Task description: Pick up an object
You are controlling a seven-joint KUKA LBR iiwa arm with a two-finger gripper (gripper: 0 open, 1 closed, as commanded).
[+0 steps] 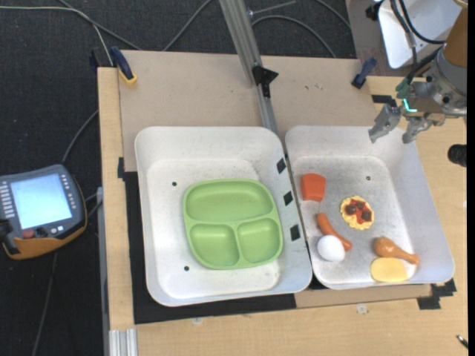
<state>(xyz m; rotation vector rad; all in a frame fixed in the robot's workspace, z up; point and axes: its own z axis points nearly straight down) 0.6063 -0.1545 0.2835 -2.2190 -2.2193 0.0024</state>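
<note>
My gripper (395, 127) hangs over the far right corner of the right bin (415, 162), its two fingers spread apart and open with nothing between them. Well below it in that bin lie an orange block (313, 187), a small round pizza toy (358, 212), an orange sausage (332, 230), a white egg (331, 248), a chicken drumstick (394, 250) and a yellow piece (390, 271). All of them sit apart from the gripper.
The left bin (159, 154) holds a green divided plate (233, 222). A metal pole (245, 43) slants down to the gap between the bins. A teach pendant (37, 210) lies off the bench at left. Blue clamps (122, 65) grip the board's far corners.
</note>
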